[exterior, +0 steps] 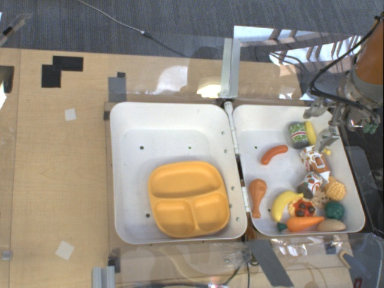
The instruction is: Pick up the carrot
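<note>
Claw: the claw hangs over the top right part of the right bin. Its two fingers look a little apart, and nothing is between them.
Arm: the grey arm with its orange band comes in from the right side, above the bin's corner.
Closest to claw: a green can and a yellow piece sit just left of the claw. A small carton is just below it.
Carrot: the carrot lies flat along the bottom edge of the right bin, well apart from the claw. Its fat end points left and its thin end points right.
Carrot's neighbours: a banana is just up and left of the carrot. A brown potato touches its tip. A green broccoli sits just above that tip.
Other things: a sausage and a chicken leg lie further left of the carrot. A yellow tray is in the left bin.
How to do it well: I think the claw should go down over the carrot's middle, with the fingers across its short side. The bin wall is close, so it could bump.
</note>
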Action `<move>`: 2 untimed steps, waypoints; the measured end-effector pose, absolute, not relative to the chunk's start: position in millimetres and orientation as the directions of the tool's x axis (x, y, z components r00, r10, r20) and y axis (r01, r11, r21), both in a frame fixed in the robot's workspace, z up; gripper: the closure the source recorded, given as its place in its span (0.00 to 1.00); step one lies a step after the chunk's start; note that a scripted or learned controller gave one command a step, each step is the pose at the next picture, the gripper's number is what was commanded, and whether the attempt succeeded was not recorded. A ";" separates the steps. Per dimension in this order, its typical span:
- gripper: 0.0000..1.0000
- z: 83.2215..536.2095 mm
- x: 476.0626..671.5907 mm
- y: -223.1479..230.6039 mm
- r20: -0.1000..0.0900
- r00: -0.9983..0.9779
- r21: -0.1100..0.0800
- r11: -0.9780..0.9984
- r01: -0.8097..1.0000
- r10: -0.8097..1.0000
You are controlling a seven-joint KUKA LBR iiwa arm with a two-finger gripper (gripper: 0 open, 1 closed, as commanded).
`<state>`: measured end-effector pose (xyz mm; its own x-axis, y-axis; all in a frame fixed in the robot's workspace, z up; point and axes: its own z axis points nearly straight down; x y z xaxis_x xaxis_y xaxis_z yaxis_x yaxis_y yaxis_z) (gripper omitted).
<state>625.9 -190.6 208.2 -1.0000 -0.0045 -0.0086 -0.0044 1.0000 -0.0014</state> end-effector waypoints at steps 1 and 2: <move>0.00 99.1 572.6 -124.4 -0.017 -1.000 -0.001 1.000 0.019 0.019; 0.00 90.7 524.6 -101.5 -0.020 -0.981 0.001 0.982 0.191 0.191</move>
